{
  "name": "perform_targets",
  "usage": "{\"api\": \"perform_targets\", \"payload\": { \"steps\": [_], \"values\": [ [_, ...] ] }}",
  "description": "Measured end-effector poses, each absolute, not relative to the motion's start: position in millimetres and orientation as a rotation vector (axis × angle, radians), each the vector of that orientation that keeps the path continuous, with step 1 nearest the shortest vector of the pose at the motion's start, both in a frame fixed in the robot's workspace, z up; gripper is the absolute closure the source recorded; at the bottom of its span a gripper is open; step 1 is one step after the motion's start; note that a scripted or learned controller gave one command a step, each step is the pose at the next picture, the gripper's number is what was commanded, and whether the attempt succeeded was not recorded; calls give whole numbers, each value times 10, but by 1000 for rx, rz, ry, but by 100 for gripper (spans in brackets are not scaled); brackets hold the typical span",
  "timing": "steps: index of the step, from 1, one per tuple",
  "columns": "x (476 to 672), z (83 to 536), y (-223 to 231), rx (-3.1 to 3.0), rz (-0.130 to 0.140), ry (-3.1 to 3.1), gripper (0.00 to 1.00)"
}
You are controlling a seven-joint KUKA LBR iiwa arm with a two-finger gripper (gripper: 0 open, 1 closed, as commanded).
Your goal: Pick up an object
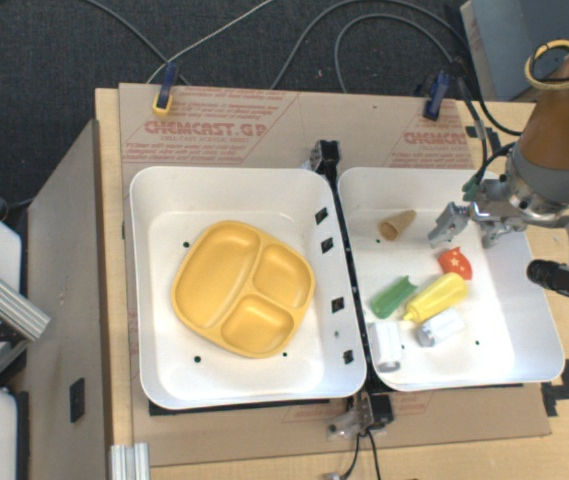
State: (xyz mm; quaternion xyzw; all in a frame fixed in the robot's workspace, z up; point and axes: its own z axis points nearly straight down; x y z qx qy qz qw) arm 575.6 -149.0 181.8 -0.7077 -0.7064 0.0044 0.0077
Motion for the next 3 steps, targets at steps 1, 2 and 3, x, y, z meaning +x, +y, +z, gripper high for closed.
{"api": "perform_targets", "payload": {
  "steps": [1, 2, 3],
  "values": [
    [5784, 1879, -1486, -2216, 4, -2219, 0],
    [5796, 1420, -1511, -2214, 8, -2215, 0],
    [5817, 928, -1533, -2224, 3, -2224, 0]
  ]
}}
